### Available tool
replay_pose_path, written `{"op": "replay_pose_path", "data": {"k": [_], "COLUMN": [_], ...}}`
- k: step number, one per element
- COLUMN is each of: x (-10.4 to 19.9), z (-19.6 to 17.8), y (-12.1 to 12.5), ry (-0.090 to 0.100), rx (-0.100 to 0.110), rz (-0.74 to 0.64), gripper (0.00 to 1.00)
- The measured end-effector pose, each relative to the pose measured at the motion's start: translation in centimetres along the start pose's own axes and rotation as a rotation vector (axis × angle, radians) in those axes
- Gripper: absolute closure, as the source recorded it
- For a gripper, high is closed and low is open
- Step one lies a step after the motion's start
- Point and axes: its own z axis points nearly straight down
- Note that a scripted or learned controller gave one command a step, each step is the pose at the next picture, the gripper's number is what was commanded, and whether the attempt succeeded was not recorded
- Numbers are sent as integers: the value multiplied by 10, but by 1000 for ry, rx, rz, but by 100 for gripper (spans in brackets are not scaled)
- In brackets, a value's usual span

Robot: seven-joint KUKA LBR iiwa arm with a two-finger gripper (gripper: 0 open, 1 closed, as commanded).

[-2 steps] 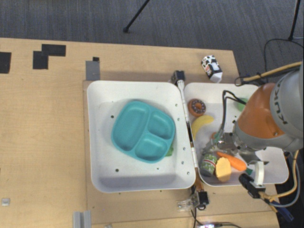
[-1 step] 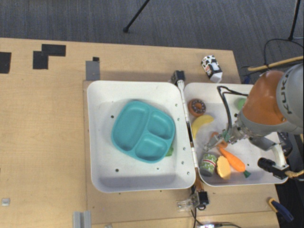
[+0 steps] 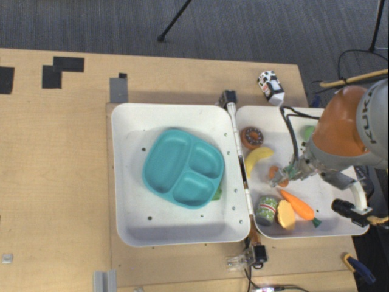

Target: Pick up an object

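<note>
My gripper point(image 3: 284, 176) is hanging low in the right bin point(image 3: 340, 224), tip just beside a small red-orange thing point(image 3: 275, 173), maybe a toy, too small to tell. I can't tell if it's open or shut from this pic. A banana point(image 3: 258, 158), a carrot point(image 3: 298, 204), a round brown thing point(image 3: 251, 137) & a yellow bit point(image 3: 286, 215) are lying near me, and a teal tray point(image 3: 183, 168) is sitting in the left bin point(image 3: 130, 224).

1. On your left, the divided plate point(image 3: 184, 167) lies in the left bin point(image 3: 130, 224); the right bin point(image 3: 331, 227) adjoins it.
2. There, the banana point(image 3: 258, 158) lies behind the carrot point(image 3: 298, 205); the can point(image 3: 267, 210) sits left of the carrot.
</note>
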Motion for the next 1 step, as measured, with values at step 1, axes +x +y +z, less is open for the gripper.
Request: {"op": "replay_pose_path", "data": {"k": [1], "x": [0], "z": [0], "y": [0], "ry": [0], "rx": [0], "rz": [0], "gripper": [0]}}
